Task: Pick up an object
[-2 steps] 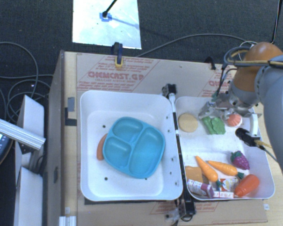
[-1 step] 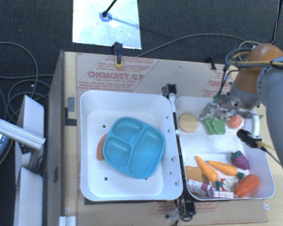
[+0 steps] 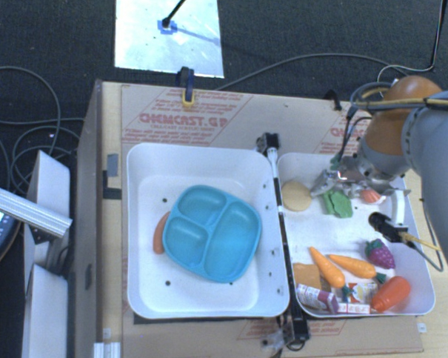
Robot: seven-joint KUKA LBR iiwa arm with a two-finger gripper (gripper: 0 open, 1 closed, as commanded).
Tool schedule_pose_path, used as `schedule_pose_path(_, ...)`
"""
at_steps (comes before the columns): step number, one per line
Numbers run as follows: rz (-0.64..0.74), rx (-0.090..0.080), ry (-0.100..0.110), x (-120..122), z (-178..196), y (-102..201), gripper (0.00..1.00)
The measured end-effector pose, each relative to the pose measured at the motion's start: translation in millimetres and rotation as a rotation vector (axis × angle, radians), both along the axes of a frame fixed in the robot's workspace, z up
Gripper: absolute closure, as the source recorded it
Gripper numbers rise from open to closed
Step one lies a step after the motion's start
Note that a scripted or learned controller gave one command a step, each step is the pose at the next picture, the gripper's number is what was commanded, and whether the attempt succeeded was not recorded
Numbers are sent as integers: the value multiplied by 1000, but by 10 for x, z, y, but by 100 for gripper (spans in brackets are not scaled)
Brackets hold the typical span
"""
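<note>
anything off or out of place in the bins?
Mostly fine. One oddity: a sausage in the left bin lies beside the blue divided plate, partly tucked under its left edge, not in a compartment. The toy food in the right bin is piled loosely but contained.

The grey arm [image 3: 433,139] runs off the right edge of the frame, so its base is cut off. Its gripper [image 3: 348,180] sits low over the upper part of the right bin [image 3: 426,295], too small and cluttered to tell how the fingers stand. It hides the top of a green toy [image 3: 340,204] and most of a small red-orange item [image 3: 370,195]. In the left bin [image 3: 140,230], a blue divided plate [image 3: 210,232] covers part of an orange sausage-shaped piece [image 3: 159,233]
</note>
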State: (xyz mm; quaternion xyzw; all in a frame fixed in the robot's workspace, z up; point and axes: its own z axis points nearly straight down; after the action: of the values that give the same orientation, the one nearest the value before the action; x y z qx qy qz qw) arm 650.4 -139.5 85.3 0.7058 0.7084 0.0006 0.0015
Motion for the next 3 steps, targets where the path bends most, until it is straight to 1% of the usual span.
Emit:
schedule_pose_path(1,-2,0,1,-44,-3,-89,0)
schedule_pose_path(2,-2,0,1,-135,-3,-77,0)
schedule_pose_path(3,0,-3,-7,-109,141,-88,100)
